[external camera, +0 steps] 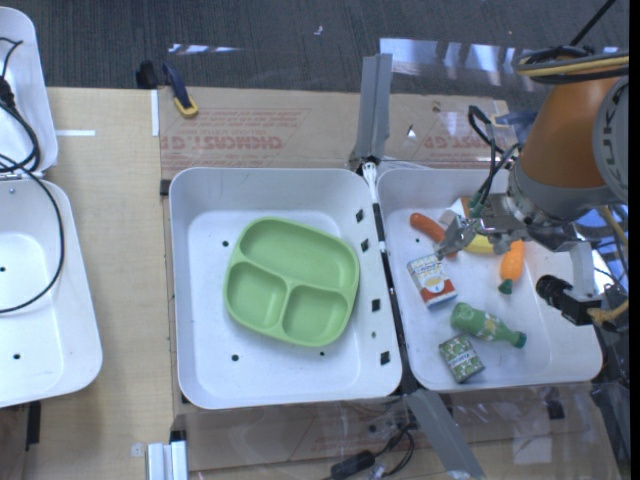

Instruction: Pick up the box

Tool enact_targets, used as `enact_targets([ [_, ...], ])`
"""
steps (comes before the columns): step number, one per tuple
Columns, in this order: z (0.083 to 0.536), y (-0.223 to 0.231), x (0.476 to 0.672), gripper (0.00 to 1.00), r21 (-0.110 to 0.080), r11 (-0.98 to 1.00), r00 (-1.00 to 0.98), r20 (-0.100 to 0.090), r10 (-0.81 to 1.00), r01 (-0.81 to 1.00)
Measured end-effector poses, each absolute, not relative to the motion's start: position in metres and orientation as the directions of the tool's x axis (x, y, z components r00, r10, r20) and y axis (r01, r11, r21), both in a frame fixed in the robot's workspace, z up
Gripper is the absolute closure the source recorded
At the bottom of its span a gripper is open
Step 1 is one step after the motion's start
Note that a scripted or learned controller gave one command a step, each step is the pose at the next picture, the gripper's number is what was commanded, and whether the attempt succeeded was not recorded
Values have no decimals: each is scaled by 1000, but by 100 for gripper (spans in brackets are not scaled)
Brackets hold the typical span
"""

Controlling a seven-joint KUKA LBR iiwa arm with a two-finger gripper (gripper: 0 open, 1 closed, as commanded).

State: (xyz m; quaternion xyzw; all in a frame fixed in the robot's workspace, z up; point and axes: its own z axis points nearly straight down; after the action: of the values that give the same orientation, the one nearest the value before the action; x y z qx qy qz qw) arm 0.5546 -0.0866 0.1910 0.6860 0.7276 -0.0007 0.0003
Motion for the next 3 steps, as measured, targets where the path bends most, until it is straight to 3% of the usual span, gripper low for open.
enact_targets([
  [1,271,-120,516,0,-1,160,-160,-2,987,987],
  [2,190,-60,549,0,-4,130,-130,0,991,991],
  [3,191,-17,497,0,-3,140,-140,0,990,990],
])
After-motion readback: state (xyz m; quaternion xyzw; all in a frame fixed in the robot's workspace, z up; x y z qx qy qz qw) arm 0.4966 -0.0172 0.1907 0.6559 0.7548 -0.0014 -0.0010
